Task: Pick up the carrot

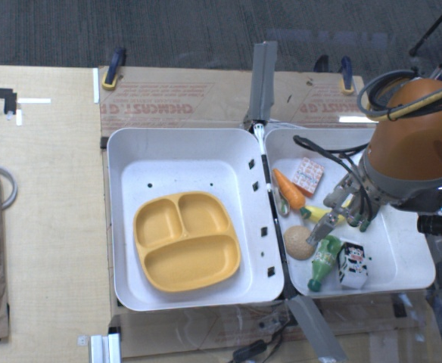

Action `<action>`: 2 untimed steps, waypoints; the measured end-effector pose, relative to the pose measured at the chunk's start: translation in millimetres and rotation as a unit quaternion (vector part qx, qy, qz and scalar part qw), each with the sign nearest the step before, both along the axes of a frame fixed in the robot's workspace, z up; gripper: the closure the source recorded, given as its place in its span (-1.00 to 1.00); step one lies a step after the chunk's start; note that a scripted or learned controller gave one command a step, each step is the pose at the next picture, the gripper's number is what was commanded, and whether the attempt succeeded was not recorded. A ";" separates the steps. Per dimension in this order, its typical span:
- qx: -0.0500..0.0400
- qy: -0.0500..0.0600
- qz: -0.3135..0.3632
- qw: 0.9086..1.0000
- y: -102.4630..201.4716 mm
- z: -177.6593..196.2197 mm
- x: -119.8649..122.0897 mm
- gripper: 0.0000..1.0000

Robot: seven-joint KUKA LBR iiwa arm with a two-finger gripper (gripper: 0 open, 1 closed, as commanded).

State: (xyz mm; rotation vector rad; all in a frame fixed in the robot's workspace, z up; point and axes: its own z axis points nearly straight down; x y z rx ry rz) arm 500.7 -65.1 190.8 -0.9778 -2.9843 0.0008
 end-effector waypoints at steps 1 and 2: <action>0.000 0.000 0.093 0.996 31.0 0.2 -16.2 -1.00; 0.000 -0.002 0.197 0.980 4.4 0.8 39.3 -1.00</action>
